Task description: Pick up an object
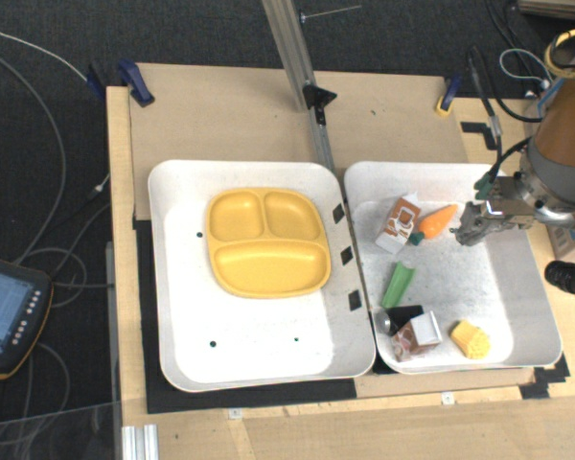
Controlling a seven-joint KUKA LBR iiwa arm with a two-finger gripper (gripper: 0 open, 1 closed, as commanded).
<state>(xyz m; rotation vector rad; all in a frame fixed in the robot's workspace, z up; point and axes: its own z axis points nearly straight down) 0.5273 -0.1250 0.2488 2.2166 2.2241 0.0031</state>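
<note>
My gripper (pixel 471 230) hangs over the right bin (pixel 517 286), just right of an orange carrot-like toy (pixel 438 220). A small brown-and-white carton (pixel 398 223) lies left of the carrot. A green block (pixel 398 284) sits mid-bin. Near the front edge lie a black item (pixel 399 317), a brown-and-white box (pixel 423 333) and a yellow corn-like toy (pixel 471 338). From this angle the gripper looks free of any object.
The left bin (pixel 182 286) bears a yellow divided plate (pixel 266 241). A metal post (pixel 292 36) rises at the back between the bins. Cables lie on the floor at left, with a tablet (pixel 8 310) at the far left.
</note>
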